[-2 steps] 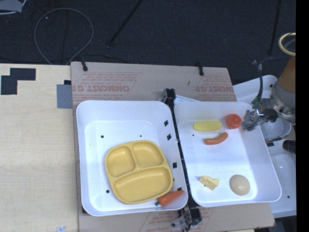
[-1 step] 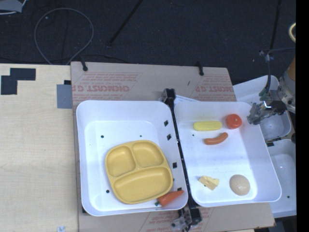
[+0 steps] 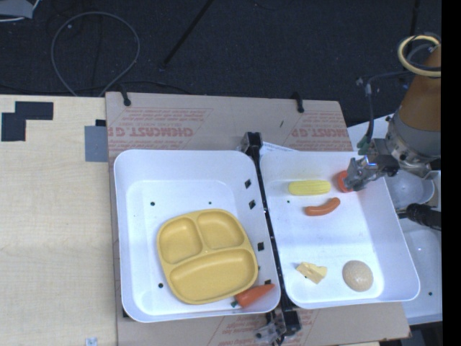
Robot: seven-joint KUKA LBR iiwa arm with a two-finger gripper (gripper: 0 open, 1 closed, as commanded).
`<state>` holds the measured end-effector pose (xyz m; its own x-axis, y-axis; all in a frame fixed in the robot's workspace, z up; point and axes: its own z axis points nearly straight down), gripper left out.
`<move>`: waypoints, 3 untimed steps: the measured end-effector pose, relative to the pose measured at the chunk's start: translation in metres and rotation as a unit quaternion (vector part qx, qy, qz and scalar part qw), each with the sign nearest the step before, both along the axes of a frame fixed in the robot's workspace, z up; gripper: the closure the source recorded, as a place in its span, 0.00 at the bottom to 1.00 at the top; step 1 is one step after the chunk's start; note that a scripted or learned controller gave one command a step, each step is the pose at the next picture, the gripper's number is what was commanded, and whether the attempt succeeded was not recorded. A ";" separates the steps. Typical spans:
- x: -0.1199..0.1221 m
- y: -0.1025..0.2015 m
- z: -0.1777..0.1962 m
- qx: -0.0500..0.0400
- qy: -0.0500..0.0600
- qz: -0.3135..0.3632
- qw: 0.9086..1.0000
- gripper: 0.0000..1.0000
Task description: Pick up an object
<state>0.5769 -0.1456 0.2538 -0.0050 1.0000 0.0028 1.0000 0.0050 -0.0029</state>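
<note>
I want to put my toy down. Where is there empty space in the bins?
Bare floor lies behind the yellow divided plate in the left white bin, and mid-right bin, between the sausage and cheese wedge. Crowded near the corn cob.

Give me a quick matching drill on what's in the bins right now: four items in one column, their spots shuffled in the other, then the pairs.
Items:
1. yellow divided plate
2. carrot
3. corn cob
4. beige round item

Places:
A. right bin, near right corner
B. left bin, middle
C. right bin, far side, just above the sausage
D. left bin, near right corner, beside the plate

Pairs: 1-B, 2-D, 3-C, 4-A
</note>
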 end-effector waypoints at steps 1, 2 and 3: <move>-0.016 0.055 -0.015 0.000 0.001 0.000 1.000 1.00; -0.021 0.108 -0.026 0.000 0.001 0.000 1.000 1.00; -0.035 0.160 -0.016 0.000 0.001 0.000 1.000 1.00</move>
<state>0.5418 0.0144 0.2375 -0.0047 1.0000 0.0028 1.0000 0.0047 -0.0052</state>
